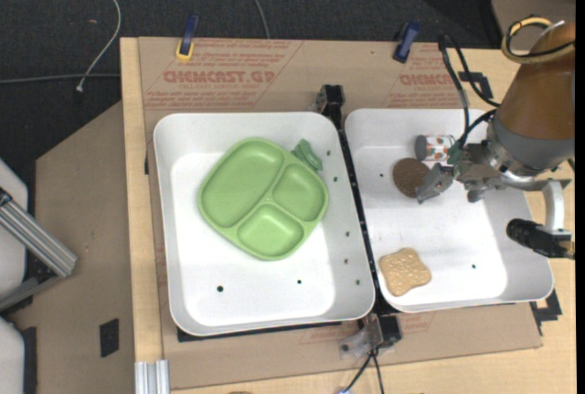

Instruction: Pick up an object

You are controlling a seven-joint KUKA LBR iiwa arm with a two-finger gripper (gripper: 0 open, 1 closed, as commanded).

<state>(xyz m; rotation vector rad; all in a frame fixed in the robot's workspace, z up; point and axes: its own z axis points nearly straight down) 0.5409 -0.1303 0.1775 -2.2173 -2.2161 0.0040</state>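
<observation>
Fingers [437, 185] of the two-finger gripper [446, 175] sit beside the round brown disc [409, 175], right of centre; whether spread or pressed together cannot be told. Nothing is visibly grasped, so pickup appears not yet done; the tan waffle-textured biscuit [404, 271] lies lower in the frame.

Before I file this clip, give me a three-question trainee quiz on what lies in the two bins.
1. True or false: the green divided plate lies in the left bin.
2. Which item lies nearest the right bin's front edge? A) tan cracker B) brown disc C) small can
3. Fill in: the pincer hovers beside the brown ____.

Key: 1 true; 2 A; 3 disc.
</observation>
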